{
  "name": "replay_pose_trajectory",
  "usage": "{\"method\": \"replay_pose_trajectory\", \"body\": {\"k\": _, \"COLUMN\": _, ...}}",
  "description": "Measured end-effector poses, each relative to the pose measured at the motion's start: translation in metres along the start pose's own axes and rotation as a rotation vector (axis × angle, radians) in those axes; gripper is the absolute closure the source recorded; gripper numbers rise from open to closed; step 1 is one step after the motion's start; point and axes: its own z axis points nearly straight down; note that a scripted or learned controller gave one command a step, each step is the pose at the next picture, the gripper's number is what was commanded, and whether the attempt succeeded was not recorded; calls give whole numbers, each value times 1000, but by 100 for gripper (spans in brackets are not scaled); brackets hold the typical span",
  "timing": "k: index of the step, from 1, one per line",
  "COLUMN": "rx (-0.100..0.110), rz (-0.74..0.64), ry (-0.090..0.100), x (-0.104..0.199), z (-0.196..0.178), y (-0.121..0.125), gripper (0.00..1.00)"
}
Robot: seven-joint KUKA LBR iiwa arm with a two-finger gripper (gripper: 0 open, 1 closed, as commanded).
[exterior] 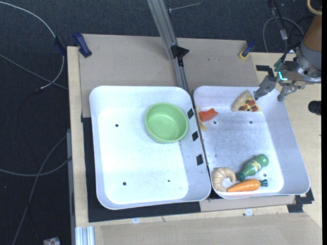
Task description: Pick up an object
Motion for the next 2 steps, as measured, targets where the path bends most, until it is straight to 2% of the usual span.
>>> {"method": "replay_pose_trajectory", "body": {"k": 1, "rx": -8, "rz": -1, "ry": -2, "x": 0, "z": -4, "y": 2, "gripper": 0}}
{"method": "replay_pose_trajectory", "body": {"k": 2, "rx": -1, "rz": -2, "ry": -1, "x": -3, "z": 41, "y": 8, "gripper": 0}}
